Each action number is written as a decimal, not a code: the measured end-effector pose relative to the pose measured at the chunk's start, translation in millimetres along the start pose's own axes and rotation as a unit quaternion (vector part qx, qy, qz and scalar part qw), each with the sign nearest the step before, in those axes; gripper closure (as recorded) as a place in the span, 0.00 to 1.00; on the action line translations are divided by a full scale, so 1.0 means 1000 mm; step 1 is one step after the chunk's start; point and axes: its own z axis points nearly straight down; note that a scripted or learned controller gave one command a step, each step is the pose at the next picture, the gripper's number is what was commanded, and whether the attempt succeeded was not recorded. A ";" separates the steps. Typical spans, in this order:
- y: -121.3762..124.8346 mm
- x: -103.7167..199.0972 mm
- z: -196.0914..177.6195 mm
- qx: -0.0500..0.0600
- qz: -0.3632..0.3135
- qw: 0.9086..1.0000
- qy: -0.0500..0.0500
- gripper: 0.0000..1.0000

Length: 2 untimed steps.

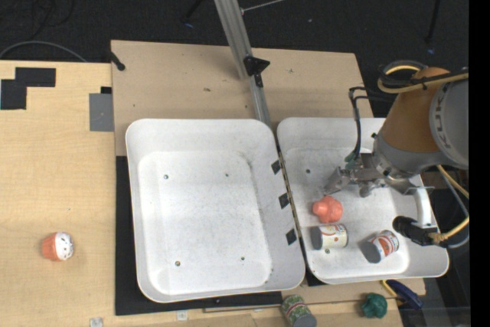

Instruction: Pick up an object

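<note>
Two white bins stand side by side: the left bin [200, 210] and the right bin [321, 140]. The right one holds one gripper [348, 181], jaws state unclear, and just near it three things: red lump [328, 209], cup [331, 237], can [380, 245].

Grey arm [452, 126] with orange band, black and yellow cables.

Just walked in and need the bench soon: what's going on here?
The arm reaches in over the right bin, its claw low above a red lump. A white cup and a can lie nearby in that bin. Nothing looks picked up yet.
</note>
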 end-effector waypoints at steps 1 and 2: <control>0.001 -0.002 -0.014 -0.003 0.002 1.000 -0.001 1.00; 0.001 -0.003 -0.077 -0.007 -0.001 1.000 -0.001 1.00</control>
